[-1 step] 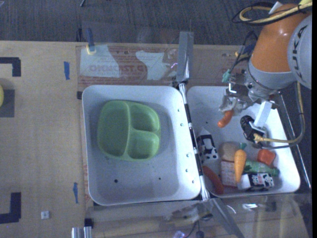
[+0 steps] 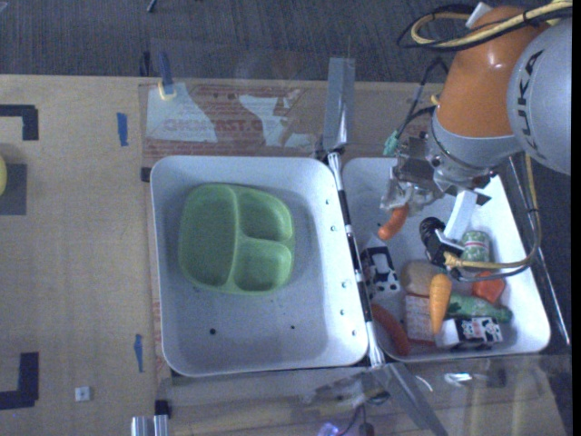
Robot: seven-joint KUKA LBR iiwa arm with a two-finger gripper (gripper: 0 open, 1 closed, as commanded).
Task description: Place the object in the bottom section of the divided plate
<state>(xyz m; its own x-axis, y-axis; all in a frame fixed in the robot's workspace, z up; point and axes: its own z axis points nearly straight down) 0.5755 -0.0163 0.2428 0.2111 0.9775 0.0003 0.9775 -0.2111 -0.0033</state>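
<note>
A green divided plate (image 2: 213, 234) lies in the left white bin (image 2: 272, 343); it has one large section on the left and two smaller ones on the right. My gripper (image 2: 399, 203) hangs over the upper left of the right bin (image 2: 363, 184). A small orange carrot-like piece (image 2: 391, 225) slants down from between its fingers, and they are shut on its upper end. The plate's sections hold nothing.
The right bin's lower half is crowded: a carrot (image 2: 438, 300), a red chili (image 2: 392, 331), a black-and-white patterned item (image 2: 381, 271), a green can (image 2: 476, 244), a red piece (image 2: 489, 290) and small boxes (image 2: 418, 317). A metal divider rail (image 2: 349, 243) separates the bins.
</note>
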